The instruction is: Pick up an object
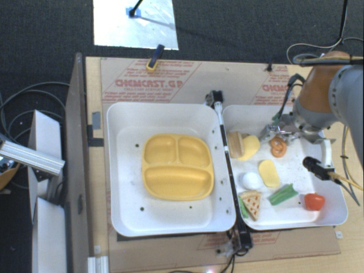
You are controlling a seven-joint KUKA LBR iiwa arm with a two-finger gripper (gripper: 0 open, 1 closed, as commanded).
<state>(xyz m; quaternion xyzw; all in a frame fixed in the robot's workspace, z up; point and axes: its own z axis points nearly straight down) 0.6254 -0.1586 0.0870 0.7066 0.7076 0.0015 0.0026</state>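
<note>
So, left bin (122,169) just has the yellow divided tray (177,166) sitting flat in the middle, nothing in its compartments. All the pickable stuff is in the right bin (335,212) — bread slice (235,144), white egg (251,180), pizza wedge (251,203), yellow piece (269,173), green bean (282,194), tomato (314,201). My hand (278,135) is low over the orange pretzel (278,147) at the back, probably my target — can't tell if I'm open or closed on it.

My arm (333,92) reaches in from the right, grey with orange band, wrist bent down. Gripper (278,136) sits low, pointing left. I can't read more.
</note>
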